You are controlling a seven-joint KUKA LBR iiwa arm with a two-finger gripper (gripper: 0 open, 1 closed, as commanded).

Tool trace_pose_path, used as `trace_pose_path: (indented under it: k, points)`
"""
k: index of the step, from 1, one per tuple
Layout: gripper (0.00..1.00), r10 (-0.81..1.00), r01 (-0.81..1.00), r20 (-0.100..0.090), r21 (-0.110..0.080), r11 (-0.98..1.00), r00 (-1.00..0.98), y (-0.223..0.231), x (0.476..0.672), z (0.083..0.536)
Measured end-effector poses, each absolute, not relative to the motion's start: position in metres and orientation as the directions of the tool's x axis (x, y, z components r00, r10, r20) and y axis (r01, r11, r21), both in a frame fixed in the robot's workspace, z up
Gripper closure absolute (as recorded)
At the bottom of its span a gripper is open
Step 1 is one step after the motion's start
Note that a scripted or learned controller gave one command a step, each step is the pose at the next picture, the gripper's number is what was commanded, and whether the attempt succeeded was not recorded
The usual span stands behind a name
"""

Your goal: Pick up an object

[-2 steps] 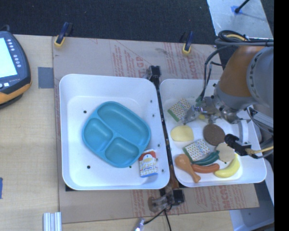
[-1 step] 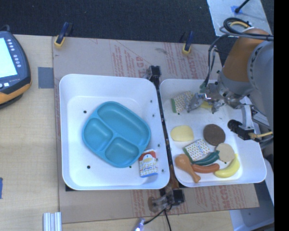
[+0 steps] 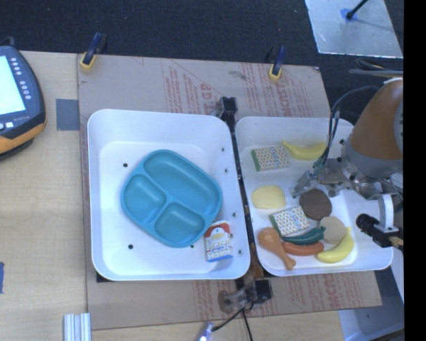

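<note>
The gripper (image 3: 314, 178) hovered beside a brown disc (image 3: 315, 204); a yellow banana (image 3: 304, 150) lay crosswise; jaw state couldn't be told.

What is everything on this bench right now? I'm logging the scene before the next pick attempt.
bins: 2, white, side by side
tray: 1, blue, left bin
carton: 1, white, left bin, front right
bananas: 2, yellow, right bin, back and front
waffles: 2, green-edged, right bin
other toy food: several, mixed colours, right bin
pendant: 1, grey-orange, far left
clamps: 2, blue-yellow, back edge
arm: 1, grey-orange, right
gripper: 1, over right bin
</note>
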State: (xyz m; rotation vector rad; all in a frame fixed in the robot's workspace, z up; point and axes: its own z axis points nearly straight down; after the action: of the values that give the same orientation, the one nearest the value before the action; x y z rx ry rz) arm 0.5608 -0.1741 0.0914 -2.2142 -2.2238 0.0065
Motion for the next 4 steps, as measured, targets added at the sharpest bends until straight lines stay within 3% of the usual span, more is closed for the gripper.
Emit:
trace_pose_path:
  k: [1, 2, 3, 4]
  points:
    - [0.0, 1.0, 1.0, 0.0, -0.005, 0.006, -0.006, -0.156, 0.544, 0.091]
    - [0.0, 1.0, 1.0, -0.003, -0.001, 0.006, -0.006, -0.129, 0.553, 0.093]
    - [1.0, 1.0, 1.0, -0.004, 0.0, 0.009, -0.009, -0.13, 0.554, 0.104]
    - [0.0, 1.0, 1.0, -0.005, 0.0, 0.01, -0.01, -0.13, 0.554, 0.104]
